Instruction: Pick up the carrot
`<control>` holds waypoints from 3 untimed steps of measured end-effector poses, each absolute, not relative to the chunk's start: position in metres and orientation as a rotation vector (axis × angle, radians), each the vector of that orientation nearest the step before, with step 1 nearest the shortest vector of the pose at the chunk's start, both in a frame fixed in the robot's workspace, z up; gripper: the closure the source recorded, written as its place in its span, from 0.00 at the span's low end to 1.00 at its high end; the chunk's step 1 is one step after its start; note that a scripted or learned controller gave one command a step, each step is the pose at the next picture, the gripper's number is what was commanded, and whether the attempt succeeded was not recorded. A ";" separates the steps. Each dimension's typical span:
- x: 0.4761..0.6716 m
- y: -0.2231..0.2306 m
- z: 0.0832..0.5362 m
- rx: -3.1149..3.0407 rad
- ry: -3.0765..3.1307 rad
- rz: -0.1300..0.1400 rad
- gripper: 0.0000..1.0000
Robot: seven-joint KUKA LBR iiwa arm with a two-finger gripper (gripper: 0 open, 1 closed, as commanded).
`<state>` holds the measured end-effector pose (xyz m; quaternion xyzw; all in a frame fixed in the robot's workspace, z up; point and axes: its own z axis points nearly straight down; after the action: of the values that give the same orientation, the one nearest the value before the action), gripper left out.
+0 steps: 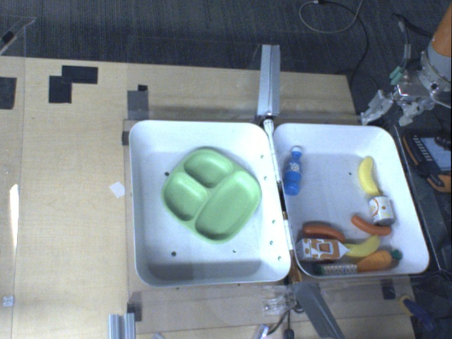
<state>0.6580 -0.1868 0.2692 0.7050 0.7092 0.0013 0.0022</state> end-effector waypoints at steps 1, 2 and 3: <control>0.670 -0.118 0.131 2.096 2.336 0.004 0.00; 0.671 -0.073 0.187 1.828 2.546 0.007 0.00; 0.590 -0.105 0.172 1.933 2.471 0.005 0.00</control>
<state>0.5905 -0.1055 0.1723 0.6163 0.7875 0.0016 0.0023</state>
